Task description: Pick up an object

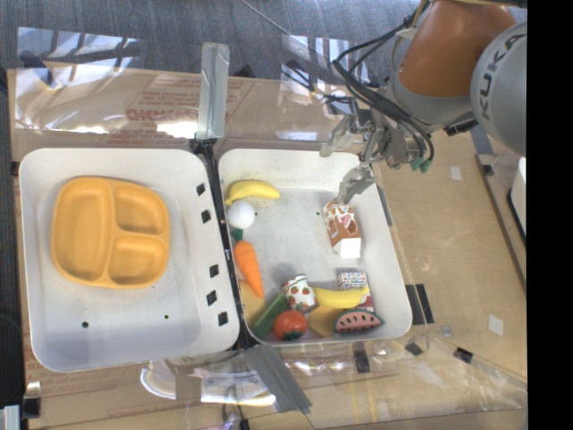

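My gripper hangs over the far right corner of the right bin, open, with nothing between its fingers. One finger points down just above a brown and white carton. In the same bin lie a banana, a white ball, a carrot, a cucumber, a tomato, a second banana, a small box and a watermelon slice.
The left bin holds a yellow divided plate. A black ridge separates the two bins. The arm's orange band and its cables sit above the bench's far right.
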Controlling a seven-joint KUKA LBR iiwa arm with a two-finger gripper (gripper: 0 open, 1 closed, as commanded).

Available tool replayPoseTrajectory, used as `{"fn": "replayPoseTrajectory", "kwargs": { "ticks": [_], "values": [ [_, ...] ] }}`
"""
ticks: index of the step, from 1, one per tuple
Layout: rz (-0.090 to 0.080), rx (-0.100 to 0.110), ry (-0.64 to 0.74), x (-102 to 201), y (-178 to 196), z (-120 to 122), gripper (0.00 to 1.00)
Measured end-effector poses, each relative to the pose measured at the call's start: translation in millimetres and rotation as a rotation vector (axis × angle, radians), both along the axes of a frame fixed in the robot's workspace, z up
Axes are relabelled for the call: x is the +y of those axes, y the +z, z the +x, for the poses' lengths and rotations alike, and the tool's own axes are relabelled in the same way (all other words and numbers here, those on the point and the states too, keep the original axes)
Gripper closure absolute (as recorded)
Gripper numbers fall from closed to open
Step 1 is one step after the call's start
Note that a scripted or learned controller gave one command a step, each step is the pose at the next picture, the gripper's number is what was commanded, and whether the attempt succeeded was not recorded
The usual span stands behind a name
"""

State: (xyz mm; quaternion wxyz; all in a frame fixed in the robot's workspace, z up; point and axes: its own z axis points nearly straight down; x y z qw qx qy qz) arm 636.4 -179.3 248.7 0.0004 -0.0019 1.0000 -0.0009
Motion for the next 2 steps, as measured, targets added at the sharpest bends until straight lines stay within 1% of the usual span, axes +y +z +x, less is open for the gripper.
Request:
{"fn": "replayPoseTrajectory", "kwargs": {
  "ticks": [1,2],
  "values": [
    [0.004,0.007,0.077,-29.3,-157.6,6.7,0.00],
    [0.002,-0.002,-0.087,-28.3,-155.3,-38.0,0.00]
  ]
}}
